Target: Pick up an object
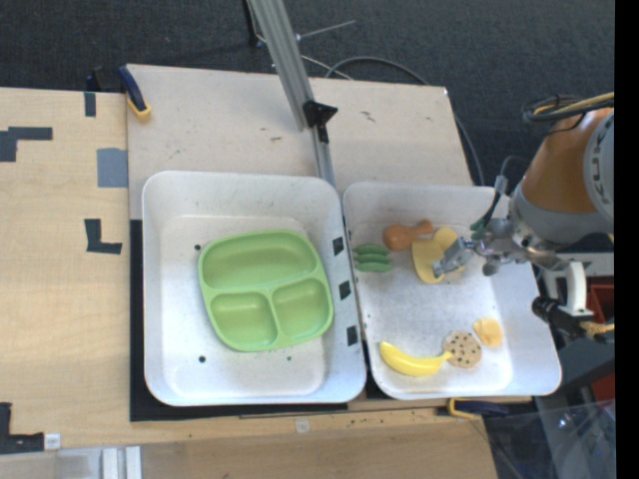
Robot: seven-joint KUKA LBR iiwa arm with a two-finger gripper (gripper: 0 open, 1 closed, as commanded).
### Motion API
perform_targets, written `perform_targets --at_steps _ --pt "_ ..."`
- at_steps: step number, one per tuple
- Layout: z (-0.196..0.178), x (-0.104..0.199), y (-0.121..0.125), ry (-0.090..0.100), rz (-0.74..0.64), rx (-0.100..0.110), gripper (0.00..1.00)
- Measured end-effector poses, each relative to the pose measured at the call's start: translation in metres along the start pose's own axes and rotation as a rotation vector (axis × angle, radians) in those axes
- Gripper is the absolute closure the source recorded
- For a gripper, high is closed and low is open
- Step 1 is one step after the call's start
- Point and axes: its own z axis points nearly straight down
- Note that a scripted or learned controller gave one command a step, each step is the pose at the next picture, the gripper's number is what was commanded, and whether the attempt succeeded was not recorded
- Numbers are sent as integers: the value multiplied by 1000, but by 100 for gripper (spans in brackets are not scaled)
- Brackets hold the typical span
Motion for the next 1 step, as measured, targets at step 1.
perform_targets --at_steps 1 --pt "50 0 1 -1 0 -6 0"
